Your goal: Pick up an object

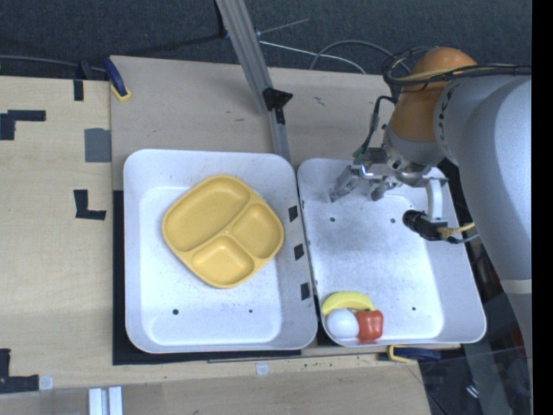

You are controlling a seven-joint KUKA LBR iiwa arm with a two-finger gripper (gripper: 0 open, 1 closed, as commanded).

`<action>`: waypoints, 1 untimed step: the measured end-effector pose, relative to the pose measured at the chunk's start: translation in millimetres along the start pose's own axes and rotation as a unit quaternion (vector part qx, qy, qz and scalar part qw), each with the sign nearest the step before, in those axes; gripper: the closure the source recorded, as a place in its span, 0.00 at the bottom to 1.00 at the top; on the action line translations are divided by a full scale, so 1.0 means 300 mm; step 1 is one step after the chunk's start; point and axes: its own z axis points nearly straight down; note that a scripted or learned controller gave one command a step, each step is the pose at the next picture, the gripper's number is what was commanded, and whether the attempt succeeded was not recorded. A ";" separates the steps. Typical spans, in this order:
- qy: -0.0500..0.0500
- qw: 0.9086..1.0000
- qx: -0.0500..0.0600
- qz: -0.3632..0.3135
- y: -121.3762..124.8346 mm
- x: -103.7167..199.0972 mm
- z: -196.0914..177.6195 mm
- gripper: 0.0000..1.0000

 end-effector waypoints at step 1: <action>0.000 1.000 -0.002 -0.001 0.005 0.002 -0.048 1.00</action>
